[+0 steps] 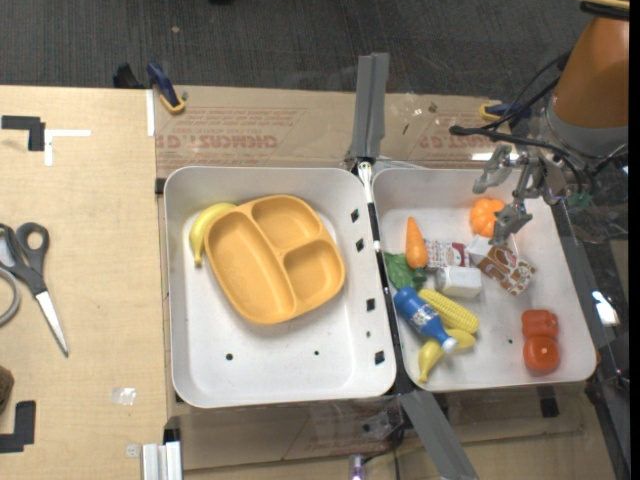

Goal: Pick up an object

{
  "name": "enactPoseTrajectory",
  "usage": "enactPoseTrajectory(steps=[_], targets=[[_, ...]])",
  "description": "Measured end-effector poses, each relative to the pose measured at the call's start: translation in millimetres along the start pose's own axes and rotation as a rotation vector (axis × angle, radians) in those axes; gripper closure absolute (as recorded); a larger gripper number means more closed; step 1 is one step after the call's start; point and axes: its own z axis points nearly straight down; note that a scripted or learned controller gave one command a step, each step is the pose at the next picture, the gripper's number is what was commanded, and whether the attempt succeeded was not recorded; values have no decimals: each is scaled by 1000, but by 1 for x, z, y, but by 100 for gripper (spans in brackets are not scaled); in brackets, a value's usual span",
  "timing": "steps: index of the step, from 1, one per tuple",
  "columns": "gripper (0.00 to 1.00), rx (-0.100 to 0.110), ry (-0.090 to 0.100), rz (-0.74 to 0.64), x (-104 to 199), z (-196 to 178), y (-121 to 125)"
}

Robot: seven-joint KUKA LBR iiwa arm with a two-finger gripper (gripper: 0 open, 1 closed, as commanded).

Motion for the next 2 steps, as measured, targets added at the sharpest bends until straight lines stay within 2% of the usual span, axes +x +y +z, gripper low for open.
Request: enactPoseTrajectory(steps=[1,2], targets=[[0,6,-23,-94,-27,77,-39],[0,0,-5,-52,-24,98,-24]])
